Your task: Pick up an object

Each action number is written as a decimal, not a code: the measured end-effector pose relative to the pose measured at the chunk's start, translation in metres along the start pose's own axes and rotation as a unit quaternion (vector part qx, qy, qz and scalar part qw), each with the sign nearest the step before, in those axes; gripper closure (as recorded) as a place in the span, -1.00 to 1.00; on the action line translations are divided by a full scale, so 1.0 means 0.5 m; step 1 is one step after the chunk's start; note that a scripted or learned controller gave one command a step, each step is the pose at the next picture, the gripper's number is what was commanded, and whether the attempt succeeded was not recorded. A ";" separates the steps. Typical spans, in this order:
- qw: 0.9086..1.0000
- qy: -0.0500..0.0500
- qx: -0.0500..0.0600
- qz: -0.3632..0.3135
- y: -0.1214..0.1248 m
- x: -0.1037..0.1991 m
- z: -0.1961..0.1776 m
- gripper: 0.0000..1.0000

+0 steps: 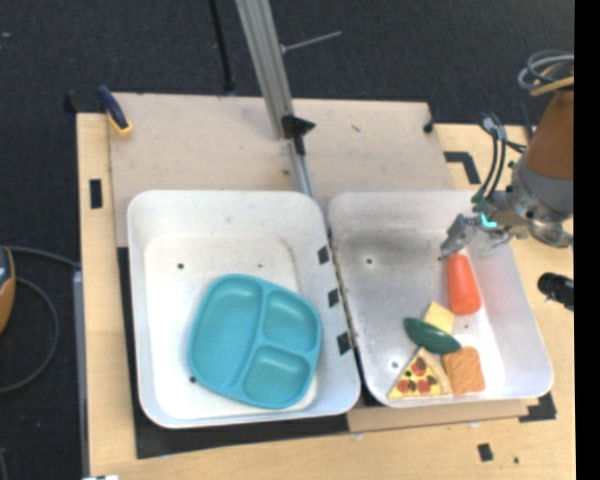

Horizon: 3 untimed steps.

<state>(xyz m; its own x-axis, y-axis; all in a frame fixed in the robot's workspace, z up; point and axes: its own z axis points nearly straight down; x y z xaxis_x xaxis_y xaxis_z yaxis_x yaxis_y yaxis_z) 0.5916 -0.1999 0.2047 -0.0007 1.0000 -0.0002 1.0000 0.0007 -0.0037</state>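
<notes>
Several toy foods lie in the right bin (380,228). An orange carrot (464,284) lies lengthwise near the right side. Below it are a yellow wedge (439,317), a dark green pod (432,336), a pizza slice (418,378) and an orange-brown block (465,370). My gripper (472,238) hangs over the bin's right part, directly above the carrot's upper end. Whether it touches the carrot is unclear.
A teal divided plate (255,340) lies in the left bin (180,228). A slanted aluminium post (270,68) rises behind the bins. The right bin's upper left floor is bare. Cables hang by the arm at the far right.
</notes>
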 end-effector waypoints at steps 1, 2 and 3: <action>1.000 -0.001 -0.003 0.000 0.003 0.000 -0.005 -1.00; 1.000 0.000 0.000 0.000 -0.008 0.005 0.118 -1.00; 1.000 -0.004 -0.018 -0.002 0.012 0.003 0.152 -1.00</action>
<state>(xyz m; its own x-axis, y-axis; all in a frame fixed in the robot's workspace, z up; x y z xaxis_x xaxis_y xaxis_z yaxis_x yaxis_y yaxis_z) 0.5973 -0.1984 0.1288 -0.0045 1.0000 -0.0085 0.9995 0.0048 0.0317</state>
